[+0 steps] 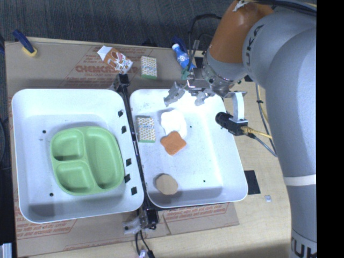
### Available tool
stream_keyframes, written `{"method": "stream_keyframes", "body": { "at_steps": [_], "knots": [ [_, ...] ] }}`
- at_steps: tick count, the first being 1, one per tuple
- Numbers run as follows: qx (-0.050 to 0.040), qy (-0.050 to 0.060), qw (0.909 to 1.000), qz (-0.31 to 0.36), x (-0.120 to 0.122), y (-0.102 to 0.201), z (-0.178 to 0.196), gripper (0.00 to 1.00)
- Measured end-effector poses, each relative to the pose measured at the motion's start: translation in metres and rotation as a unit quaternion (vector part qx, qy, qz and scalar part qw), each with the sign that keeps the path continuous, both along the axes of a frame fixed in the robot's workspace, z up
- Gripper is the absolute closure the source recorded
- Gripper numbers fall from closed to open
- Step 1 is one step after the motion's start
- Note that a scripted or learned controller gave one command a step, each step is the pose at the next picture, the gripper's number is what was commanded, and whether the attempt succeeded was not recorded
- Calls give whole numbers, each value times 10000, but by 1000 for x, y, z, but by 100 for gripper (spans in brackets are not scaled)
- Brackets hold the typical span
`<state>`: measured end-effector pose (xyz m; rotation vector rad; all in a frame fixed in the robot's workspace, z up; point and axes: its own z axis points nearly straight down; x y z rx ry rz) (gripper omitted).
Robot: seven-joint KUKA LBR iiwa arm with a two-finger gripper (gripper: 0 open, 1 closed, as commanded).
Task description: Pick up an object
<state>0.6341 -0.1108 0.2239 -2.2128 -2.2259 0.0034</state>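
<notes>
Your gripper (pixel 187 93) hangs over the back edge of the right bin (pixel 228 160), with its fingers (pixel 173 94) spread wide and nothing between them. The nearest candidates lie just below it: a white block (pixel 173 121) touching an orange sponge-like piece (pixel 173 143) at its lower edge, a patterned packet (pixel 145 129) close against the divider, and a round tan piece (pixel 166 184) near the front wall.

The main risk is the white block and orange piece touching. If you come down between them, one finger likely lands on top of one piece, or both get pushed rather than clamped. The white block also blends into the bin floor, so its edges are hard to judge. The packet sits so near the divider that a finger could hit the wall. The green tray (pixel 86 159) in the left bin (pixel 32 106) looks too broad to grip.
</notes>
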Motion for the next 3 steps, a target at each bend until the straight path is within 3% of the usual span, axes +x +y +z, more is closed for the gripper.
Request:
{"method": "stream_keyframes", "body": {
  "at_steps": [1,2,3],
  "knots": [
    [4,6,10000,22,0,1,10,100],
    [-11,1,10000,-3,-65,-27,14,100],
    [-7,-2,10000,0,-65,-27,14,0]
  ]
}}
